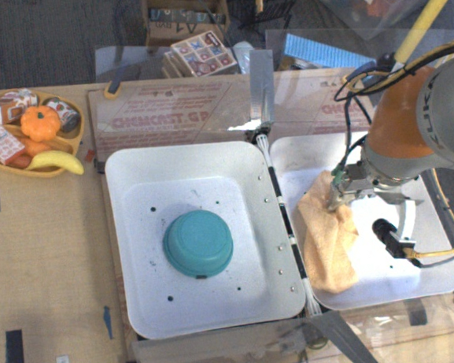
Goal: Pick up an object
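A tan cloth (329, 239) lies crumpled along the left side of the right bin (441, 276). My gripper (338, 194) is down at the cloth's upper right corner and touches its folds, where the cloth hides its tip. In the middle of the left bin (132, 185) a teal bowl (199, 242) sits upside down, well away from the gripper.
The grey arm with its orange band (402, 122) comes in over the right bin's far right corner. On the bench at the far left stands a yellow dish of toy food (27, 132). Boxes and clutter lie behind the bins.
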Robot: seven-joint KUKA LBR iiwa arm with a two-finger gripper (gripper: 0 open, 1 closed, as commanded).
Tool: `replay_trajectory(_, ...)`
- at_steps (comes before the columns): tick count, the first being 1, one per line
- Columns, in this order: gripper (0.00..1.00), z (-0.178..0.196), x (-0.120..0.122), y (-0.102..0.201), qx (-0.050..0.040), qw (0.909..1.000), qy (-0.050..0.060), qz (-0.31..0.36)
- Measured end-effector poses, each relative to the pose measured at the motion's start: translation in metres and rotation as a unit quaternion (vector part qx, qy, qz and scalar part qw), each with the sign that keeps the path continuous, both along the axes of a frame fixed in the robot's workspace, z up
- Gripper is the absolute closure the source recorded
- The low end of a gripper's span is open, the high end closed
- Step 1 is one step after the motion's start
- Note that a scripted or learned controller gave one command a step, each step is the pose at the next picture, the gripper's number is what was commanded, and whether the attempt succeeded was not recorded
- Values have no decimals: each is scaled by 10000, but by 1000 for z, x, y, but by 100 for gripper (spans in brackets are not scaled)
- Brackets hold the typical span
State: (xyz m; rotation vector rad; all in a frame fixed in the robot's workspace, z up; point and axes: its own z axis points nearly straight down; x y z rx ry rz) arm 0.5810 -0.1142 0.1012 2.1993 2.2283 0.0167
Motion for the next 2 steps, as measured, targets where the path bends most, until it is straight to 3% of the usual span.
replay_trajectory(1, 100, 85, 79, 37, -12, 9992, 61, 385)
replay_trajectory(2, 100, 84, 57, 42, -2, 9999, 80, 103)
